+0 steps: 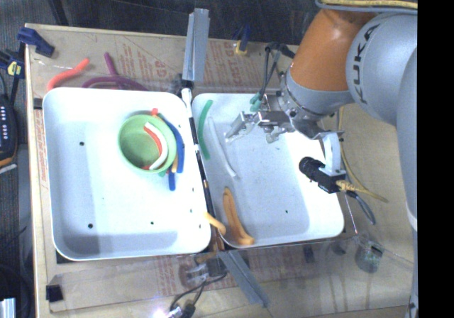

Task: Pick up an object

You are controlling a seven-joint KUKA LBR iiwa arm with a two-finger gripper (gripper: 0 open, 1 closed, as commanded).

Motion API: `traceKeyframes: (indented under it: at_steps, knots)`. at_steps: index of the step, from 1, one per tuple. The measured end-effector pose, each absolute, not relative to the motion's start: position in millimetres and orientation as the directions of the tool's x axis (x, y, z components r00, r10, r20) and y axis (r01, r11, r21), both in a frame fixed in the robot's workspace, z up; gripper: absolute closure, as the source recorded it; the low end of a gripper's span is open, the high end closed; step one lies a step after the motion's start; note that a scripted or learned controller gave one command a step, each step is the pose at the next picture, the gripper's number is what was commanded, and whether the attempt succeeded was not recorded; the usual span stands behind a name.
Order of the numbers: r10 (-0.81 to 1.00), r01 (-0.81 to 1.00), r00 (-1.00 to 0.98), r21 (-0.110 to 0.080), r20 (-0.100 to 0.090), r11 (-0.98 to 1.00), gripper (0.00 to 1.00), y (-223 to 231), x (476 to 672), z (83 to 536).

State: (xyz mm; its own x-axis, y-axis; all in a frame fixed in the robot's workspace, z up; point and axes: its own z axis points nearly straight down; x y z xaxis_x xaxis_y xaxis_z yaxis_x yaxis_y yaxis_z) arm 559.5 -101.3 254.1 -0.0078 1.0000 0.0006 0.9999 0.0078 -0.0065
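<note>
Reaching stage: nothing lifted yet.
The green strip (201,127) lies against the right bin's (323,221) left wall, just left of the gripper (237,127), whose fingers spread wide, empty; it must shift leftward, then descend.
</note>
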Motion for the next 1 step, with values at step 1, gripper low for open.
traceKeyframes:
  at_steps: [1]
  knots:
    - [0.994,0.994,-0.113,-0.003,0.0,0.113,0.0,-94.4,523.6,164.3]
